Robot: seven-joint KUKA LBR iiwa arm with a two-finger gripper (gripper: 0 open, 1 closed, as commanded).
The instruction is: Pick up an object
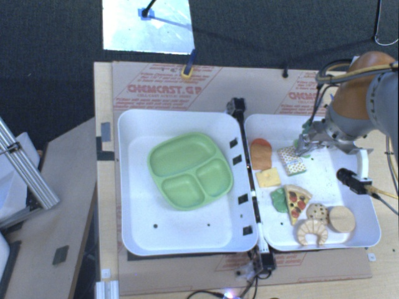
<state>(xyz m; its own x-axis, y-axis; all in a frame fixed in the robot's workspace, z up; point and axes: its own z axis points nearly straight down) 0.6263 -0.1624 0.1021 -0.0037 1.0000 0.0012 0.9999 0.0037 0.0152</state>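
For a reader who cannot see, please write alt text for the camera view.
The gripper hangs low at the back of the right bin, just above a speckled square piece, among toy foods: a pizza slice, a croissant and a cookie. The left bin bears a green divided plate.

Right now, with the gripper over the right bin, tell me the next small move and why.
Probably lower the gripper a little onto the speckled green-and-white piece, which lies just below and left of it in the right bin. Nothing shows between its fingers, and that piece is nearer than the yellow cheese slice or the pizza slice.
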